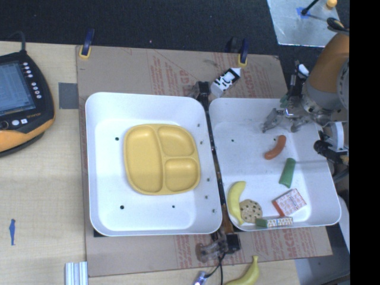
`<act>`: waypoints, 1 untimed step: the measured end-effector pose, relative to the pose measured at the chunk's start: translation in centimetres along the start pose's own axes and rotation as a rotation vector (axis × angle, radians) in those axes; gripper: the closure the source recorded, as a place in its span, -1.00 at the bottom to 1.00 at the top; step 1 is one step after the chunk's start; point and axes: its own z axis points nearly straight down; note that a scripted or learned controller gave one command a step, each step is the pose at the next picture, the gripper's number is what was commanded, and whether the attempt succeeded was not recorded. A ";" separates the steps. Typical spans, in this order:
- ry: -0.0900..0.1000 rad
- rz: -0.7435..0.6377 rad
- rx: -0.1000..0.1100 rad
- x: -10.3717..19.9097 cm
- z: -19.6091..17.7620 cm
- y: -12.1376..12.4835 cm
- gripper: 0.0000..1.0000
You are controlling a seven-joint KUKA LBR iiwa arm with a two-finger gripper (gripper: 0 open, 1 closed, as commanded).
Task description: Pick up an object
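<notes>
The right bin [237,120] holds a red-orange sausage [275,147], a green stick-shaped piece [287,172], a yellow banana [236,199], a brown cookie [250,209], a red and white packet [290,202] and a thin patterned strip [279,222]. My gripper [285,122] hangs over the bin's far right part, just above and beyond the sausage. Its fingers are spread open with nothing between them. The arm's orange band [329,64] rises at the right edge.
The left bin [101,200] carries a yellow divided plate [161,158]. A teach pendant [18,103] lies at the far left of the bench. A second banana [249,272] lies outside the bins at the front. A black and white object [225,80] sits behind the bins.
</notes>
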 end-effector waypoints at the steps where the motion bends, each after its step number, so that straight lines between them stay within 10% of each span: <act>1: -0.001 0.000 0.003 3.2 0.1 -5.4 -1.00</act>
